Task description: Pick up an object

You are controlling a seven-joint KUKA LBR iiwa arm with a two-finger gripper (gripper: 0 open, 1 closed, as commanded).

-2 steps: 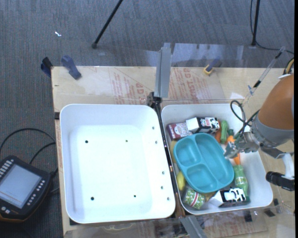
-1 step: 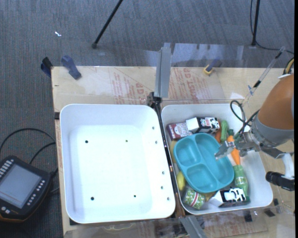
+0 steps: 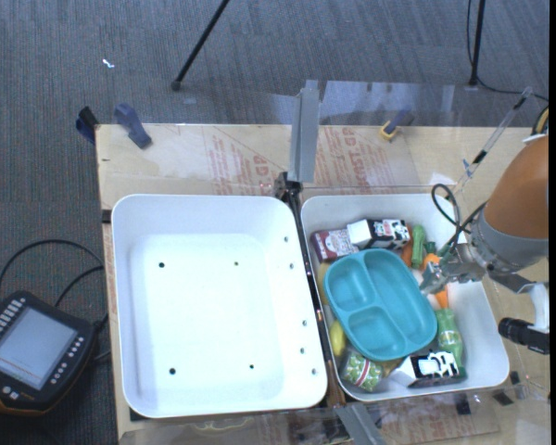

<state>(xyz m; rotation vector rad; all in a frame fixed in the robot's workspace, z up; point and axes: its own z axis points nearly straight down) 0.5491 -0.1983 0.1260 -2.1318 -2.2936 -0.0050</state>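
Reaching in from the right, arm (image 3: 524, 202) with its orange band sits over the right bin (image 3: 494, 336); gripper (image 3: 442, 273) is low at that bin's right side, just beside the right edge of the teal divided tray (image 3: 380, 302). Claw state: cannot tell, too small and blurred to read, and nothing is clearly seen held in it. An orange object (image 3: 431, 261) sits right at the gripper tip, touching or just beside it, can't say which. Candidate pick objects all lie in the right bin: the teal tray lies tilted across the middle, on top of other items; a dark red packet (image 3: 334, 243) and a white-and-black carton (image 3: 382, 232) lie along the far wall; a green item (image 3: 419, 246) is next to the carton; a yellow piece (image 3: 336, 338) peeks out at the tray's left edge; a green netted item (image 3: 361, 370) is at the near wall; another white-and-black carton (image 3: 435, 366) is at the near right corner; a green packet (image 3: 448, 331) lies between tray and right wall. Left bin (image 3: 130, 248) sits touching the right bin. Pendant with screen (image 3: 32, 349) lies on the floor at far left, cable looping behind it. Blue tape piece (image 3: 132, 124) is at the bench's far left corner.
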